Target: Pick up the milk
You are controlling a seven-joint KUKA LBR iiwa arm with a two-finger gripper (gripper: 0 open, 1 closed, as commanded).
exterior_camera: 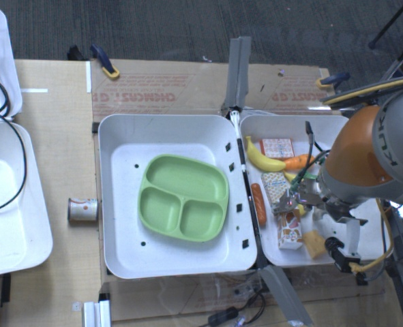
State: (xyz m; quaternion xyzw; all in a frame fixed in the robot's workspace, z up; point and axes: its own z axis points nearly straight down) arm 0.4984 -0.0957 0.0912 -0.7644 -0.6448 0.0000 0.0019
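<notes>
The milk (291, 233) is a small white carton with red print, lying in the right bin (365, 254) near its front wall. My gripper (292, 201) hangs low over the bin, right at the carton's far end and seemingly touching its top. The grey arm with its orange band (356, 157) reaches in from the right and covers the bin's right half.
A yellow banana (262, 157), an orange carrot (297, 161), a small printed box (277, 146), a patterned packet (274, 184) and a red sausage (258, 204) lie around the gripper. A tan block (314, 244) sits beside the milk. The left bin (119, 182) holds a green divided plate (183, 197).
</notes>
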